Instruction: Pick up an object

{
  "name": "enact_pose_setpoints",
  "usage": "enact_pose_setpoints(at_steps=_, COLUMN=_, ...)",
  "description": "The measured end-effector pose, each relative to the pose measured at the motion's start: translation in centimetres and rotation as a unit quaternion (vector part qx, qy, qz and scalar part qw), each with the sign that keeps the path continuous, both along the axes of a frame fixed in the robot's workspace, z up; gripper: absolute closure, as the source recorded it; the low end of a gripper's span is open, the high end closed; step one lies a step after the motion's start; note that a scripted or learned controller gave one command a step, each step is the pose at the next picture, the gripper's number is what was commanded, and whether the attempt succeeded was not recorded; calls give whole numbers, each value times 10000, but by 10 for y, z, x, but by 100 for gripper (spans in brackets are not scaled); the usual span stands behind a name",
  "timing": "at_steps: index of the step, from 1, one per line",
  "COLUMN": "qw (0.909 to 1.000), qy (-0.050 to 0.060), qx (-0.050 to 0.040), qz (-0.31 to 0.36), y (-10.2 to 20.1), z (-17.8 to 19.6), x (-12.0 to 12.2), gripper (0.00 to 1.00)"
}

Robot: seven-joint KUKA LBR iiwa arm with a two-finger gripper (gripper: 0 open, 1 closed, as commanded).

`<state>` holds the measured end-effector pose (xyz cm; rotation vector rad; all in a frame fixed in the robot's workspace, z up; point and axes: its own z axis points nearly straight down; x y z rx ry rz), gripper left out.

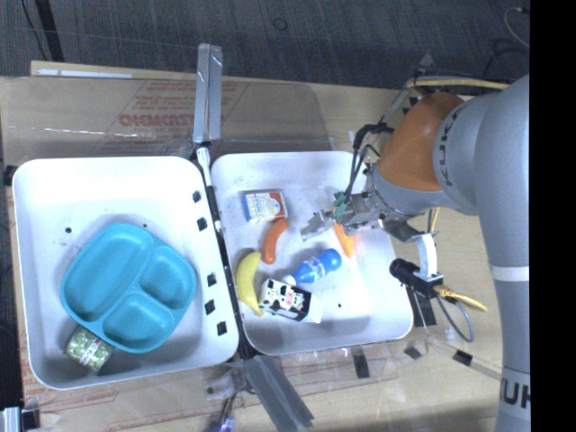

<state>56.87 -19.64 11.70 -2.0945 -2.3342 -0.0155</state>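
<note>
Two white bins sit side by side on the tabletop, and your arm [468,151] comes in from the right over the right bin [387,327].

Start at the far left, well away from the fingers: the left bin [36,241] holds a blue divided plate [129,286], and a small green patterned cup [88,349] lies touching the plate's lower left edge, near the bin's front corner.

Move across the divider into the right bin. A banana [247,282] lies left and below the fingers, near the divider. Just right of its lower end is a black and white box [288,300]. Above those, a small blue and white carton [263,205] lies left of the fingers and slightly above them. An orange sausage-shaped toy [274,238] lies between the carton and the banana. A blue and white bottle [317,266] lies on its side below the fingers and near them.

The gripper [340,223] hangs low in the bin's middle right. An orange carrot-like piece [346,241] shows right at its tip, touching or just beside it; you cannot tell whether it sits between the fingers. You also cannot tell whether the fingers are open or closed, since the metal parts blur together there.
</note>
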Motion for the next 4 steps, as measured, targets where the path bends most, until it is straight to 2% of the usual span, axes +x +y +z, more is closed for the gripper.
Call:
enact_pose_setpoints(at_steps=1, qw=9995, qy=-11, qx=-5, qz=-302, y=-5, z=-18, x=-2, gripper=0)
enact_pose_setpoints(at_steps=2, qw=9996, qy=-9, qx=-20, qz=-285, y=-6, z=-9, x=-2, gripper=100)
enact_pose_setpoints(at_steps=3, qw=9997, qy=9, qx=23, qz=-248, y=0, z=-9, x=-1, gripper=0)
enact_pose_setpoints(at_steps=4, qw=9999, qy=16, qx=26, qz=-125, y=-2, z=-19, x=6, gripper=0)
